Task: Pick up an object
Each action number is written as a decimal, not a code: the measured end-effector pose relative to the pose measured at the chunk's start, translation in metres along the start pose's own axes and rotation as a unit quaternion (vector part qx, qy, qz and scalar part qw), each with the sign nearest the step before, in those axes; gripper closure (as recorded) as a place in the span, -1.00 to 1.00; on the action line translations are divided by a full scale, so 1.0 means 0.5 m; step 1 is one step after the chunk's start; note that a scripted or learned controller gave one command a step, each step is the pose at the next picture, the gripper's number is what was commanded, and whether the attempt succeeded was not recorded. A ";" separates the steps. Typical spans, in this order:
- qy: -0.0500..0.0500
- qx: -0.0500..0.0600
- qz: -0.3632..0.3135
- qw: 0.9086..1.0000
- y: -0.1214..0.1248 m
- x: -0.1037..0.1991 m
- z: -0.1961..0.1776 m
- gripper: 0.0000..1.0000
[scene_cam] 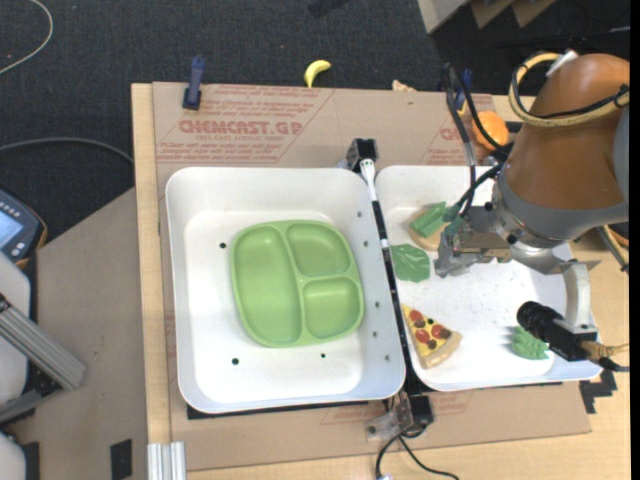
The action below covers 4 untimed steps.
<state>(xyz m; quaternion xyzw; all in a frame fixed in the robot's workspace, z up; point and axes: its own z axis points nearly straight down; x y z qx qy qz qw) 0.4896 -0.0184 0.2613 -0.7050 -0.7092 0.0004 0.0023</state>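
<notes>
The tabletop [250, 118] was covered by a brown sheet on which two white bins were set side by side. The left bin [190, 298] was occupied by a green divided plate [297, 281]. The right bin [480, 363] was reached into by the arm [570, 138] from the right side of the view.

The pincer [447, 255] was positioned low over the upper left part of the right bin. From this view it could not be told how far the pincer was open, nor whether anything was held in it.

Four candidate objects were located in the right bin. A green-topped sandwich piece [430, 220] was found just beside the pincer, at its upper left. A green block [410, 263] was found just to its left. A pizza slice toy [432, 336] and a small green leafy piece [530, 345] were placed near the front edge, well apart from the pincer.

No object was seen lifted. The task was judged to be at the approach stage, with grasp and lift outstanding.
</notes>
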 end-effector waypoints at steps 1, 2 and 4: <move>-0.001 0.000 0.006 1.000 -0.015 -0.278 0.090 1.00; 0.001 0.001 -0.001 1.000 0.024 -0.066 0.157 1.00; 0.000 -0.009 0.001 1.000 -0.018 0.167 -0.247 1.00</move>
